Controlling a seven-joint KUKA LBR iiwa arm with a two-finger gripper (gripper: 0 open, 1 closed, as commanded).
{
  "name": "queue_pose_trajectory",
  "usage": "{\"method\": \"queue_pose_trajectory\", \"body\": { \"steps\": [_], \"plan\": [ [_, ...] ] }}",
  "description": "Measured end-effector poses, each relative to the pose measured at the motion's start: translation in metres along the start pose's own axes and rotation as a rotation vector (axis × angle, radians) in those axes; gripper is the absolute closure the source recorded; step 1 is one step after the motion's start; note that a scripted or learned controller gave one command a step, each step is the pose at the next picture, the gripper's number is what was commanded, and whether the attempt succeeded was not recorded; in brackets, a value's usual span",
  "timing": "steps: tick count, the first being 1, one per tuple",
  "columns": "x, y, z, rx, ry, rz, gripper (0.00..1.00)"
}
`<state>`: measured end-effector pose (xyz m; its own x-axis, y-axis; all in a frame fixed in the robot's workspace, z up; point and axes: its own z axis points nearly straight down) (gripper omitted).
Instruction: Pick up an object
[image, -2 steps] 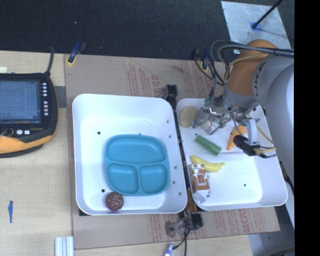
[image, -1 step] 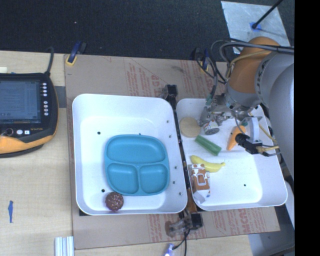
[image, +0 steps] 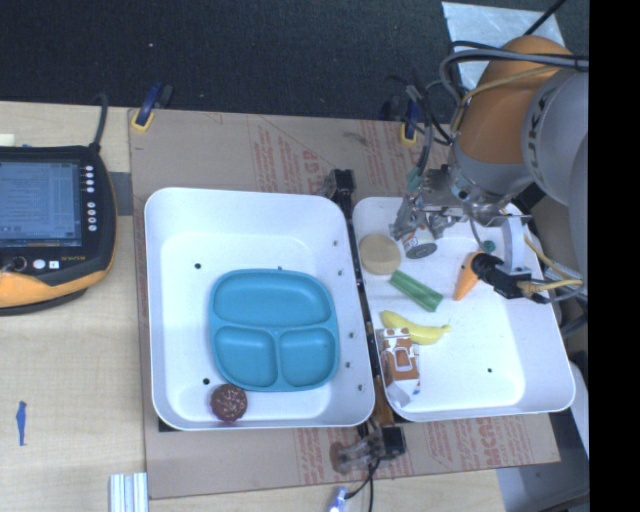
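Observation:
My gripper (image: 418, 232) hangs over the back left part of the right bin (image: 500, 385), just right of a round tan disc (image: 380, 253). Nothing shows between its fingers. A green stick (image: 416, 290) lies below the gripper, and an orange carrot (image: 466, 277) lies to its right. Nearer the front are a yellow banana (image: 417, 329) and a brown and white carton (image: 400, 366).
The left bin (image: 170, 300) holds a blue divided tray (image: 272, 328) and a dark round cookie (image: 229, 402) at its front. A tablet controller (image: 50, 215) rests on the bench at far left. Cables hang beside the wrist at the right bin's back right.

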<state>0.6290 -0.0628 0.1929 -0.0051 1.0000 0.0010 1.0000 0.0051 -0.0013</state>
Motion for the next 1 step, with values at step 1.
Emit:
{"method": "queue_pose_trajectory", "body": {
  "steps": [1],
  "plan": [
    [0.0358, -0.0371, -0.0444, 0.003, 0.001, 0.0, 1.0]
  ]
}}
